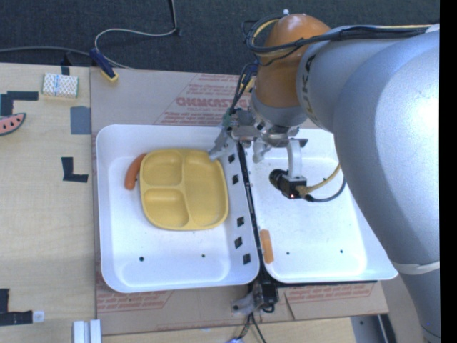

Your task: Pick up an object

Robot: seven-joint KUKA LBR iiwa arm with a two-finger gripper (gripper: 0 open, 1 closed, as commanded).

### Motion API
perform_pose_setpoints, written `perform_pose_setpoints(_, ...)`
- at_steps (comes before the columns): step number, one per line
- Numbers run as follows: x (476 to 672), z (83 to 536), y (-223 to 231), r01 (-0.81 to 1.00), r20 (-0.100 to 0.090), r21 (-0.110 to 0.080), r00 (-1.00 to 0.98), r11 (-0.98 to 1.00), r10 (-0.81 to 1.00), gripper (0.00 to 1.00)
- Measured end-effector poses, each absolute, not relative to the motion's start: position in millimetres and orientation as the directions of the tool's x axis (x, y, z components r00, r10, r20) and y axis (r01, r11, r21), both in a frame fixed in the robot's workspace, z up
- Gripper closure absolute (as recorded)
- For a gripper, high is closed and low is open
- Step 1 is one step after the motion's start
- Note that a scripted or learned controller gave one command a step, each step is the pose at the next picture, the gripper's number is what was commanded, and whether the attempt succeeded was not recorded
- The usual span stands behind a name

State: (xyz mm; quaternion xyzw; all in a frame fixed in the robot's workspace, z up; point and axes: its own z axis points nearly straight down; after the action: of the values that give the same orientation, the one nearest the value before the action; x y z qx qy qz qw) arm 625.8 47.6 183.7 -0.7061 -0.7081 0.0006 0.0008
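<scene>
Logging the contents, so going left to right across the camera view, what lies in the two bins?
In order: orange stick → yellow plate → orange stub.

The grey arm (389, 127) fills the right of the frame, its orange band (289, 52) at the upper middle. The tool (248, 140) sits just below the band.

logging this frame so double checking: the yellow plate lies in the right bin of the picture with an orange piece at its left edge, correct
Not quite. The camera view shows the plate in the left bin of the picture, not the right one. The rest holds: the orange piece lies at its left edge.
</scene>
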Motion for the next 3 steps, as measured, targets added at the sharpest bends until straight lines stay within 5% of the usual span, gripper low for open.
perform_pose_setpoints(1, 625.7, 192.9, 48.6, 1.0, 0.001, -0.004, -0.005, 0.005, 1.0, 1.0)
perform_pose_setpoints(2, 625.6, 192.8, 48.5, 1.0, 0.001, -0.004, -0.005, 0.005, 1.0, 0.0)
perform_pose_setpoints(3, 640.2, 95.5, 104.0, 1.0, 0.004, 0.003, -0.004, 0.004, 1.0, 0.0)
